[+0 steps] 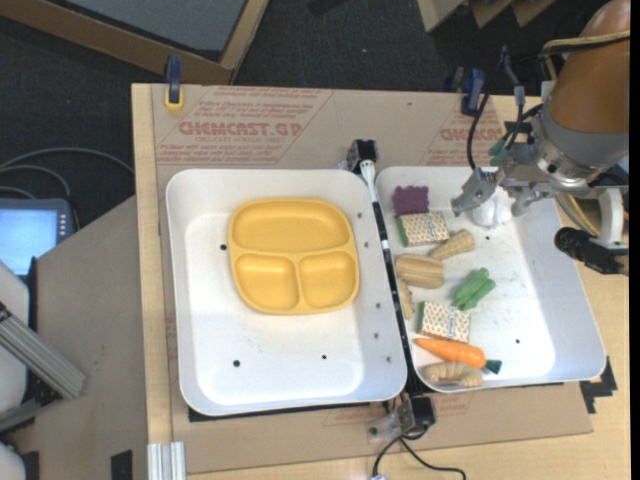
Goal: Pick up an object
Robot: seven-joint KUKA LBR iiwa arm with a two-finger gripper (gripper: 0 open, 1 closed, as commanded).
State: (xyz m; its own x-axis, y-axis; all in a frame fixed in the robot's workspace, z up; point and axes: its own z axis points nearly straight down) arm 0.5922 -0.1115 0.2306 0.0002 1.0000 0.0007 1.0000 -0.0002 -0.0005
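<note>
Left bin (200,358): shallow white tray holding a yellow three-compartment plastic plate (294,253), lying flat near its middle; not my concern for a pick. Right bin (560,298): shallow white tray, with the toy food crowded along its left side. From back to front I note a purple knobbly block (411,200), a speckled white cracker square (425,229), a tan bread-roll piece (419,272), a green pod-shaped piece (473,289), a second speckled cracker (445,320), and an orange carrot (451,350) near the front rim. My gripper (484,204) hangs over the back of the right bin, just right of the purple block and first cracker, apart from both. Nothing sits between my fingers; whether they are spread or closed I cannot tell at this angle. Judgement: approach stage, no grasp yet. Next move calls for choosing one piece, centring over it, and descending clear of its neighbours.
</note>
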